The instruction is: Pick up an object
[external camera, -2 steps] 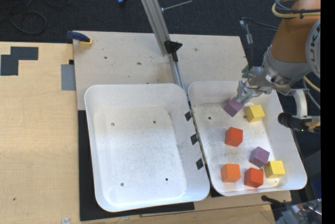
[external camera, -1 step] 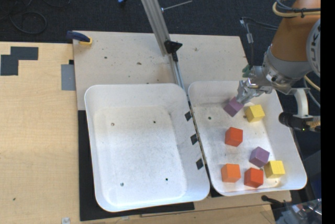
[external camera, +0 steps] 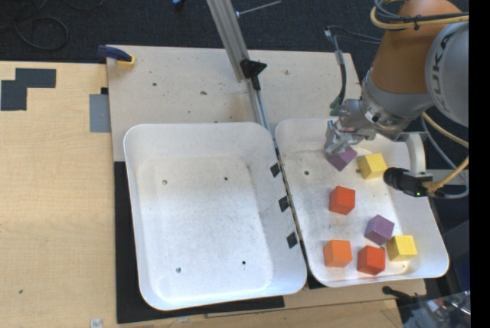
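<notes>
My gripper (external camera: 339,149) hangs over the far end of the right bin (external camera: 306,188). A tilted purple block (external camera: 343,159) sits between its fingertips, and the fingers are shut on it. Just to the right lies a yellow block (external camera: 373,165). Nearer the front of the same bin lie a red-orange block (external camera: 342,200), a second purple block (external camera: 379,228), an orange block (external camera: 338,253), a red block (external camera: 371,259) and another yellow block (external camera: 402,246).
The left bin (external camera: 145,165) stands beside the right one, with black clips along the shared rim. A slanted aluminium bar (external camera: 226,12) rises behind the bins. The arm's grey and orange body (external camera: 413,50) looms over the right bin's far right corner.
</notes>
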Tool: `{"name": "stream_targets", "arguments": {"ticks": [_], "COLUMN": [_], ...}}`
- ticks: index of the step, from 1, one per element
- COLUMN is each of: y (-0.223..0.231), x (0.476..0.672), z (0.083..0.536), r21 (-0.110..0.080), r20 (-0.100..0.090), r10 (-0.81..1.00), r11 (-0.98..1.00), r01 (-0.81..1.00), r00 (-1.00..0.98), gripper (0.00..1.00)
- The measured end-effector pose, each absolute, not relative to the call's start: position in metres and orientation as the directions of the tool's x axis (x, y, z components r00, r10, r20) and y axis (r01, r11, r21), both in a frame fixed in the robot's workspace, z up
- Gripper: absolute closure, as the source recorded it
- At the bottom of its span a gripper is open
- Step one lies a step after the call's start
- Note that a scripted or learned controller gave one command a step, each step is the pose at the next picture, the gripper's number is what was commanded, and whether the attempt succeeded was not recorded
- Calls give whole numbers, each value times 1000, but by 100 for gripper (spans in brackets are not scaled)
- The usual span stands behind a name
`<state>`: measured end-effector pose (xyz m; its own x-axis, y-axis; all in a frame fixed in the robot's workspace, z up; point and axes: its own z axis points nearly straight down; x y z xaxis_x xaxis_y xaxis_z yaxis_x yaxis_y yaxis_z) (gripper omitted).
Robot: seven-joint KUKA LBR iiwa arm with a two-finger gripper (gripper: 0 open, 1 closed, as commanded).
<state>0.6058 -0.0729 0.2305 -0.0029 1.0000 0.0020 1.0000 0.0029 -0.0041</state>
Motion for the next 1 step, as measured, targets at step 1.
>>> {"name": "stream_targets", "arguments": {"ticks": [1], "y": [-16], "x": [612], "z": [220], "r21": [-5], "r20": [2], "r10": [1000], "r11": [4], "r01": [1000], "r00": [-4], "gripper": [100]}}
